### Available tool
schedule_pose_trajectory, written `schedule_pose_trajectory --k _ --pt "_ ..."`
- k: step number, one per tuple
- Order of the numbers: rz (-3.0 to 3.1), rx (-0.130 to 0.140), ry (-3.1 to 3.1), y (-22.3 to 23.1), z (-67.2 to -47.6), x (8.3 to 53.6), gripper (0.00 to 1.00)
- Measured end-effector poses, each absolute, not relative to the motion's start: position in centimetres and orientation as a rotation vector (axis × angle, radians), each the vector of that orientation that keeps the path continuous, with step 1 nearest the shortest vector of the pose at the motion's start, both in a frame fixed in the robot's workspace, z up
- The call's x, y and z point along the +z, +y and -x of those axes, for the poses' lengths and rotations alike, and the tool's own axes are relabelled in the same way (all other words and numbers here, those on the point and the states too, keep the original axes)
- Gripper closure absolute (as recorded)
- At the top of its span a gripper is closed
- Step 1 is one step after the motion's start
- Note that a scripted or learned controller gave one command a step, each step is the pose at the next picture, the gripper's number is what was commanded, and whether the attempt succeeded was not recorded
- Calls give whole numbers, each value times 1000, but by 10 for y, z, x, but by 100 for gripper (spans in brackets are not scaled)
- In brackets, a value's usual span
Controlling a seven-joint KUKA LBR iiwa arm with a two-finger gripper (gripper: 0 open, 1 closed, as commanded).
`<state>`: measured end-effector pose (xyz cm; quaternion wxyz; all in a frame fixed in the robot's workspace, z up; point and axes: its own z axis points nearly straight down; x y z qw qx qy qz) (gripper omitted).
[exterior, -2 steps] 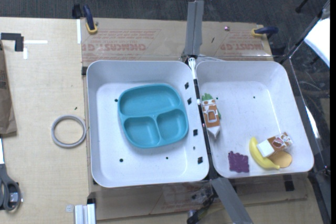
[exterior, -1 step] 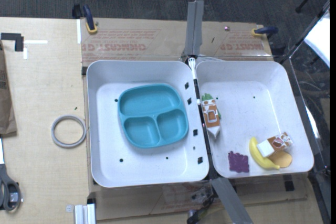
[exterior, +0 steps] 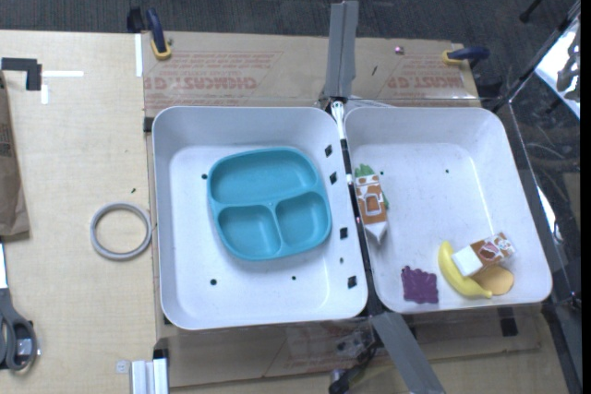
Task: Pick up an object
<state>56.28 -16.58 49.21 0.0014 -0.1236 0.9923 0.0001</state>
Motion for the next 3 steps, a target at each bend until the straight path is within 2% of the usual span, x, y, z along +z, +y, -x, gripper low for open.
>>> schedule_pose_trajectory --k 1,2,3 --pt "174 0 3135 -222 -616 379 100" --pt "564 -1 3085 -193 -595 485 100" --pt "560 1 3089 -199 -578 247 100"
